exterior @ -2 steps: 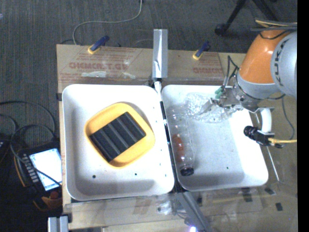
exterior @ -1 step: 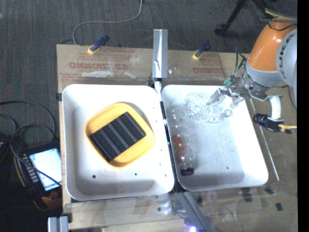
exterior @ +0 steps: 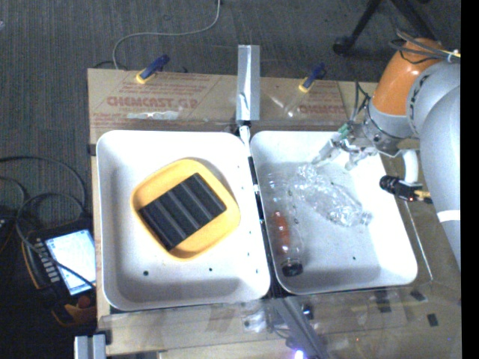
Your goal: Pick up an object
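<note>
White bins: 2, left bin (exterior: 112, 200), right bin (exterior: 389, 264). Yellow tray with black ribbed insert (exterior: 185, 206): 1. Clear plastic bottle (exterior: 282, 226): 1. Crumpled clear plastic piece (exterior: 329, 197): 1. Blue-yellow clamps: 2, left clamp (exterior: 152, 68), right clamp (exterior: 311, 76).

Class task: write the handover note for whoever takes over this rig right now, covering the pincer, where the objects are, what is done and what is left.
Pincer: fingers spread open, nothing between them, at the upper right of the right bin.
Right bin holds a crumpled clear plastic wrapper in its middle and a clear tube with a dark cap along its left wall.
Left bin holds a yellow tray with a black ribbed insert.
Done: no object picked up.
Left: grasp one object, probably the wrapper nearest the pincer, and lift it.
</note>
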`<state>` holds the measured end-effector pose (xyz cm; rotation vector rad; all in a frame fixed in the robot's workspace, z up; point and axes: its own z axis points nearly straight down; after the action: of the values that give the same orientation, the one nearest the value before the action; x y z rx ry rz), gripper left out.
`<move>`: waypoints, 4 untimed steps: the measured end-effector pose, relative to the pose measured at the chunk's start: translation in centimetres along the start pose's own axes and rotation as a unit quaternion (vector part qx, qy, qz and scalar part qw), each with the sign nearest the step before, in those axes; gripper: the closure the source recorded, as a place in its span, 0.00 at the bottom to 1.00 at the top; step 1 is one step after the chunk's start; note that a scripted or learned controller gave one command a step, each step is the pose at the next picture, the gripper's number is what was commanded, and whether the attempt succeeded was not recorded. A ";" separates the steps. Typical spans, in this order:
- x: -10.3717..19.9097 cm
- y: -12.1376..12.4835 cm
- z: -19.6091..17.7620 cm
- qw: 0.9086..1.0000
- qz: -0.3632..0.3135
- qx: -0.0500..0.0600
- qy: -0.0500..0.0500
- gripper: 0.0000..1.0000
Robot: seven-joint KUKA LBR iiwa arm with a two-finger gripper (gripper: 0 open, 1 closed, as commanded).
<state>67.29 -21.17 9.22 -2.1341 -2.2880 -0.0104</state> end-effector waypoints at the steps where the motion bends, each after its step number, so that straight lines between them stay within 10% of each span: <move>1: -0.3 -6.5 -0.7 0.997 -0.074 -0.003 -0.006 0.00; 2: 2.8 -2.0 0.3 0.998 -0.055 -0.007 -0.010 0.00; 3: -0.4 -10.0 -5.0 1.000 -0.027 -0.002 -0.008 0.00; 4: 3.1 -13.5 0.1 0.990 -0.143 -0.008 -0.012 0.00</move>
<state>53.65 -18.97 9.23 -1.8031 -2.5934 -0.0065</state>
